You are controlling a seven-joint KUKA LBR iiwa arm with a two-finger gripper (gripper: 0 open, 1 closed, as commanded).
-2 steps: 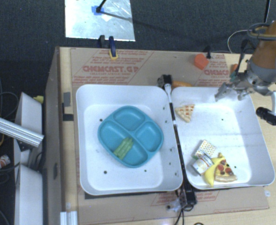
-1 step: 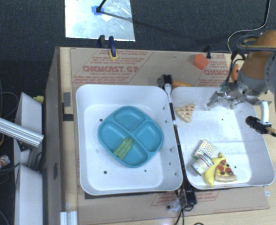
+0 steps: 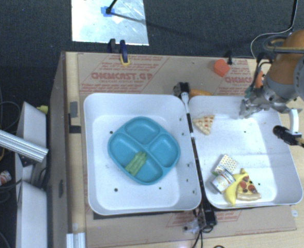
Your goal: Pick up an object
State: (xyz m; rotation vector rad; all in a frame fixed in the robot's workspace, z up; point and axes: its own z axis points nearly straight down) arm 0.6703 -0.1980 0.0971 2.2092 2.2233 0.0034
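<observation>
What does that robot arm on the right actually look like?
The arm is rounded and grey, with an orange band near its top. Its metal gripper is grey and small, at the arm's lower end. Thin pale cables loop above the arm, and a black handle-like part sticks out below it.

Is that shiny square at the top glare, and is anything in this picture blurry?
In the camera view, the reflective sheet above the bench catches bright glare; the white bins look evenly lit with soft shadows; the plate is fairly sharp, while the gripper looks slightly soft.
</observation>
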